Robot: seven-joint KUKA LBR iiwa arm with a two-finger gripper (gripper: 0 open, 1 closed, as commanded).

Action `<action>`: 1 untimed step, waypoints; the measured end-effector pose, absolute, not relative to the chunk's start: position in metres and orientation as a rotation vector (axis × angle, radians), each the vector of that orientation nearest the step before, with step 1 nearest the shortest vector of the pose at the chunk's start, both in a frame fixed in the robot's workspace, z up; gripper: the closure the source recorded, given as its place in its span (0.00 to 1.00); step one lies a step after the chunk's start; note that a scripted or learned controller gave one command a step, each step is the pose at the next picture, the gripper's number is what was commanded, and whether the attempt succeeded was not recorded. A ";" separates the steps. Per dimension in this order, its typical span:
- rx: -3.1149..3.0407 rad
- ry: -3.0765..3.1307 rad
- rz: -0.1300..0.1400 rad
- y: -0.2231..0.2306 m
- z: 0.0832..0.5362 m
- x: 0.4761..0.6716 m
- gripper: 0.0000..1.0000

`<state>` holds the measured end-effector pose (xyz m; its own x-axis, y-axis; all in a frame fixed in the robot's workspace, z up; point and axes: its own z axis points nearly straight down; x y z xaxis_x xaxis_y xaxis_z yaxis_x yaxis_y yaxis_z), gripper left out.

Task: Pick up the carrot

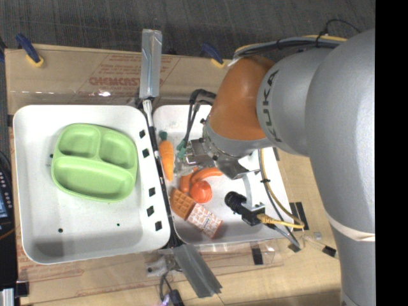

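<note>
The carrot [166,159] is a slim orange piece with a small green top. It lies lengthwise along the left wall of the right bin [171,115]. My gripper [190,156] hangs low over this bin just right of the carrot, under the orange wrist band [239,104]. The arm's bulk covers most of the bin's right half.
Beside the gripper lie a red-orange round toy [200,190], a waffle-like brown block [181,203] and a patterned packet [205,221]. The left bin [38,234] holds a green divided plate [95,161]. A black divider with clips [153,190] runs between the bins.
</note>
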<state>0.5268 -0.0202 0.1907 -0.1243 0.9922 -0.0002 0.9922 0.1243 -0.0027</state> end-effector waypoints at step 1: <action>-1.710 -2.635 0.002 -0.051 0.192 0.578 0.00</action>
<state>0.5776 -0.0514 0.1915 -0.4073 0.9133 -0.0006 0.9133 0.4073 -0.0008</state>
